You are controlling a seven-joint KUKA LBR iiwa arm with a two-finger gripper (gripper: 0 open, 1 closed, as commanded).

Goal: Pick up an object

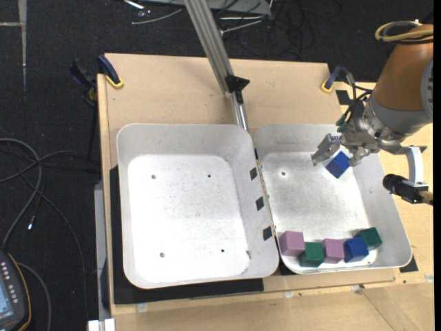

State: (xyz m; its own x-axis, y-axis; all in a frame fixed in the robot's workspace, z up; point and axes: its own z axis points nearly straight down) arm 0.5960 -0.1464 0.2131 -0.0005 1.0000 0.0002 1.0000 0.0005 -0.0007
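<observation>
- The gripper (336, 155) hung over the right bin (324, 198), toward its far end, and a blue cube (338, 164) sat clamped between its two fingers, tilted on a corner
- That cube was raised off the right bin's floor, near the bin's far right part
- The arm (406, 81) came in over the right bin's right rim, its orange band above the grey wrist
- Along the right bin's near wall stood a row of blocks: a pale purple cube (293, 241), a green cube (313, 253), a second purple cube (335, 249), a second blue cube (356, 247) and a dark green cube (371, 237), each touching or just beside the next
- The left bin (182, 205) lay touching the right bin's left rim
- A slanted metal rod (210, 36) reached down toward the right bin's far left corner
</observation>
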